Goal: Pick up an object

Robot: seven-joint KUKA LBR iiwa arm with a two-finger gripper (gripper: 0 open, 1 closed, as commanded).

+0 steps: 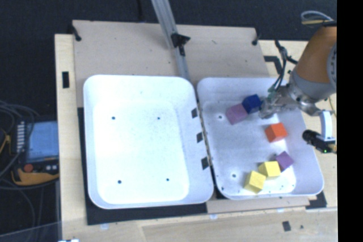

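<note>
Robotics lab: bench (65,139), bins (142,139) (loose cables (14,122)).

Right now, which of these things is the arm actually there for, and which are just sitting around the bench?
For the job:
- gripper, down in the right bin
- blue block beside it
- purple block
- orange block
- small purple block
- two yellow blocks

Just lying about:
- left bin
- metal pole
- blue handheld controller

1. The left bin (142,139) offers open floor throughout.
2. In the right bin (227,173), the blue cube (251,103) and purple cube (236,114) crowd the gripper (266,109).
3. An orange cube (276,132) and the yellow cubes (262,175) block the right side; the bin's left-centre floor is open.
</note>
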